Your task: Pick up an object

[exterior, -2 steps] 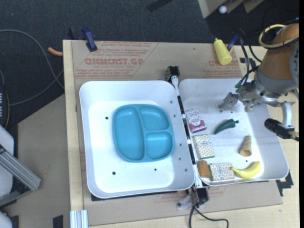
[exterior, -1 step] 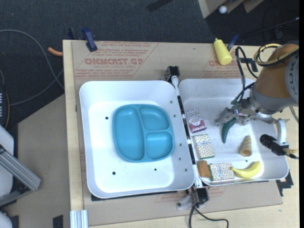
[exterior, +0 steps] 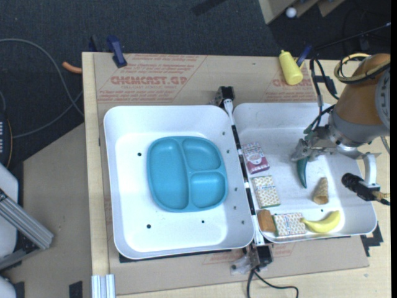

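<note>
My gripper [exterior: 309,151] is down in the right bin [exterior: 278,118], near its middle. Directly below it in the view lies a slim teal object [exterior: 302,172], whose upper end meets the gripper's tip. I cannot tell whether the teal object is gripped or just lying under it. A tan cone-shaped piece [exterior: 321,191] lies just right of the teal object. A yellow banana [exterior: 323,223] rests at the bin's front right.
Along the right bin's left side lie a red-and-white packet [exterior: 254,157], a patterned packet [exterior: 265,190], another packet [exterior: 288,224] and a brown piece [exterior: 265,221]. The left bin [exterior: 124,185] holds a blue divided plate [exterior: 186,172]. A yellow object [exterior: 289,67] sits on the bench behind.
</note>
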